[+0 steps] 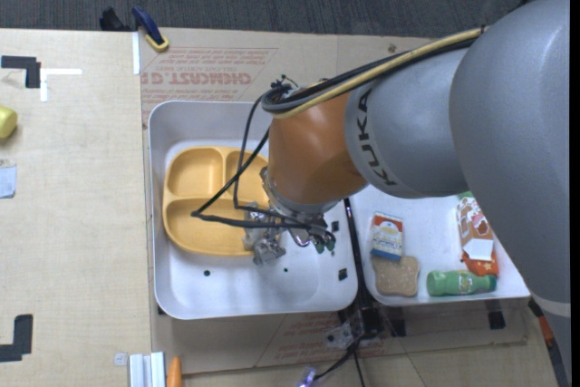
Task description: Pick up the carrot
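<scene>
Over the left bin (181,299), the pincer (265,251) hangs low, right at the near edge of a yellow plate (195,195). The plate has little walls that split it into parts, and the parts I can see have nothing in them. The pincer is small and dark with wires around it, so I cannot tell how far open it is or if it has hold of anything.

I cannot find the carrot for sure. The big grey arm (471,104) and its orange band (308,149) cover the middle of both bins, so the carrot may lie under them. That means I cannot tell which way it lies from the pincer, or which way its long side points.

Right of the pincer is the right bin (426,217). It holds a small carton (387,237), a brown slice like bread (397,276) just near of it, a green bottle (460,283) lying on its side, and a red and white packet (476,240) at the right.

I think the pick is not done yet. The next move needs the carrot in plain sight first.
</scene>
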You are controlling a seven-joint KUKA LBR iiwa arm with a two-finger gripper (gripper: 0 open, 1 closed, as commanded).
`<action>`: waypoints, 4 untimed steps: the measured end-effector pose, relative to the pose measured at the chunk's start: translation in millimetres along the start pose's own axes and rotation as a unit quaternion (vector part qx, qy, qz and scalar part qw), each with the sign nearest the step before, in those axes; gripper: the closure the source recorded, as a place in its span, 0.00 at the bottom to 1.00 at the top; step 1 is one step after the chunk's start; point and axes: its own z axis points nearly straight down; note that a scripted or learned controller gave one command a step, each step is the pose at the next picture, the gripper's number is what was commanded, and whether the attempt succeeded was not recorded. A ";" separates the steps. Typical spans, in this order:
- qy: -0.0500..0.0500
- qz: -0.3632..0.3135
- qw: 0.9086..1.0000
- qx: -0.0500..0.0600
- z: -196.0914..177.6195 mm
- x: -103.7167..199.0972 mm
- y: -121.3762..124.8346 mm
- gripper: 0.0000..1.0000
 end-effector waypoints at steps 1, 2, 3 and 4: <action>0.000 -0.001 1.000 -0.001 2.5 0.2 1.8 0.00; 0.000 0.085 0.996 -0.002 3.0 -11.7 71.8 0.00; 0.008 0.176 0.984 -0.005 2.0 -90.3 43.0 0.00; 0.000 0.136 0.991 -0.001 2.5 -23.9 47.2 0.00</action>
